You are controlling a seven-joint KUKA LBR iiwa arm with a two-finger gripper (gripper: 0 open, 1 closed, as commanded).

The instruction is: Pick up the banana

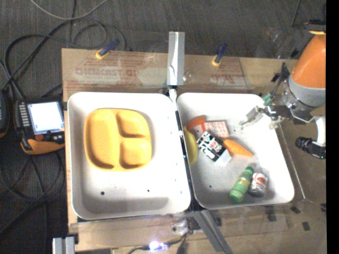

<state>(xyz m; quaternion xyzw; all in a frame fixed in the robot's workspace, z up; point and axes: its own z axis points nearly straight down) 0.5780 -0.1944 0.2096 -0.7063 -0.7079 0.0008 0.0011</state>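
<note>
Task barely begun, by the look of it: the curved yellow banana (191,146) lies untouched in the right-hand shallow white plastic bin (275,157), pressed against that bin's left wall, its smooth skin partly hidden by the neighbouring black-and-white patterned box (212,145). The metal two-finger gripper (253,116) hangs over the same bin's upper right part, well apart from the banana, with nothing between its fingers; whether they are parted or closed I cannot tell at this size. Left to do, as I judge it: cross the bin, descend, grasp, lift. Other contents of that bin: a tapered orange carrot (238,148) just right of the box, a glossy green bottle (241,184) and a small red-and-white can (258,184) toward the lower edge. Left of that bin sits its twin (79,194), holding a matte yellow moulded tray with compartments (119,138), rounded at the corners.
</note>
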